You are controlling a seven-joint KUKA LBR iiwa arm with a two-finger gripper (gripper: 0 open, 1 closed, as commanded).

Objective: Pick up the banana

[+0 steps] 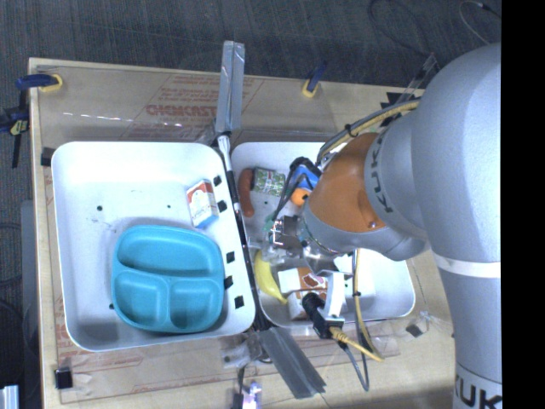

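Pincer: gripper [294,267] sits low in the right bin, under the orange wrist band; fingers are lost in clutter and cabling, so spread or pressed together, cannot tell. Nothing visibly pinched.
Banana: banana [268,281] lies in the right bin [400,292], lower-left corner, tight against the wall by the divider; yellow curve partly hidden by the wrist hardware. Just left of the gripper, touching or nearly so, unclear which.
Banana neighbours: small card-like packet [306,281] with red print just right of the banana; reddish-brown item [245,189] and green-labelled can [269,182] further up the same bin.
Left bin: left bin [85,177] holds a blue divided tray [170,278] and a small red-and-white carton [201,203] near the divider. Well apart from the banana.
Arm: grey arm [460,186] covers much of the right bin, yellow cable [362,326] hangs over the front rim.
Stage (judgement): close approach to the banana, grasp not confirmed.
Risk 1: banana hugs the bin wall, so one finger may hit the wall or rim and never get behind the fruit; close would come up empty.
Risk 2: curved, smooth skin; an off-centre pinch likely rolls or squirts it along the wall.
Risk 3: packet sits right beside it; fingers could close on the packet instead, or on both.
Risk 4: dangling cable could snag on the rim or drag items on lift.
Risk 5: heavy occlusion, so success is hard to check until the wrist rises.
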